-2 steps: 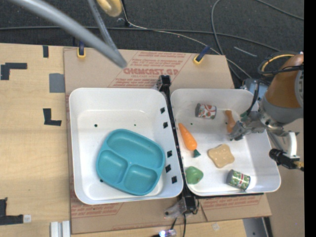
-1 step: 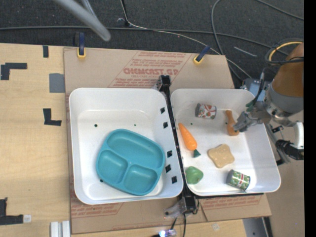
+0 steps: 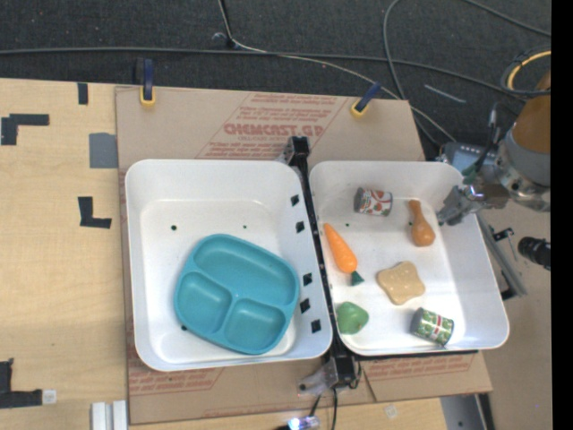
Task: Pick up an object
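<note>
Brown drumstick [image 3: 420, 224] lies just left of my gripper [image 3: 450, 210], its long axis running up-down; I cannot tell my grip's state.

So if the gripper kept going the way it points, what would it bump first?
Probably the brown drumstick. The gripper points left and down into the right bin, and the drumstick lies closest ahead, though depth is hard to judge.

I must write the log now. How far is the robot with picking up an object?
Nothing looks done yet. The carrot, both cans, the cracker, the green piece and the brown drumstick all lie in the right bin. In hand: the gripper is at that bin's right rim, near the drumstick. Left: the grasp and the lift.
</note>
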You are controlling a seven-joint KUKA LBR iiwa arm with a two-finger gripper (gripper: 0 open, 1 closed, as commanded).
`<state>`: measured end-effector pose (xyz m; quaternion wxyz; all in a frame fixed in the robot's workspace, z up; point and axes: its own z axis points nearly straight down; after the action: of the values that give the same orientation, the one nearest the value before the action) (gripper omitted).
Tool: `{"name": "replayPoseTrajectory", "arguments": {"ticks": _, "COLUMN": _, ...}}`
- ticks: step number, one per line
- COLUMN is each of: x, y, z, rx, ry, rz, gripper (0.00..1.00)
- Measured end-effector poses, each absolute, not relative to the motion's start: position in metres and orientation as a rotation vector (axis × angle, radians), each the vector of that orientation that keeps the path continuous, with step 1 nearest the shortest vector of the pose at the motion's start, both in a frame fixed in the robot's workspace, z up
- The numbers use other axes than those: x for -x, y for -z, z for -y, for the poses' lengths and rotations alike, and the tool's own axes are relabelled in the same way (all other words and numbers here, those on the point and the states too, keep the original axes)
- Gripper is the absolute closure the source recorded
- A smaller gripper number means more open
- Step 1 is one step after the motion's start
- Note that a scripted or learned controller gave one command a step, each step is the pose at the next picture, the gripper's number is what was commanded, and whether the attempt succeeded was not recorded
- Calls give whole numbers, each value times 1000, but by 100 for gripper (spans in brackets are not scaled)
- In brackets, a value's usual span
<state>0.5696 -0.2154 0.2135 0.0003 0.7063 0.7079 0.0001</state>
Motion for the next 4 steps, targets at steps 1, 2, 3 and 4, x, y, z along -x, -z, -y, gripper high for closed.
{"name": "replayPoseTrajectory", "arguments": {"ticks": 1, "x": -588, "y": -207, "z": 169, "rx": -2218, "ry": 3, "rz": -2231, "gripper": 100}}
{"name": "replayPoseTrajectory", "arguments": {"ticks": 2, "x": -603, "y": -197, "z": 114, "rx": -2218, "ry": 4, "rz": -2233, "gripper": 100}}
{"name": "replayPoseTrajectory", "arguments": {"ticks": 3, "x": -611, "y": -207, "z": 58, "rx": -2216, "ry": 2, "rz": -2233, "gripper": 100}}
{"name": "replayPoseTrajectory", "arguments": {"ticks": 4, "x": -612, "y": -213, "z": 3, "rx": -2216, "ry": 4, "rz": -2233, "gripper": 100}}
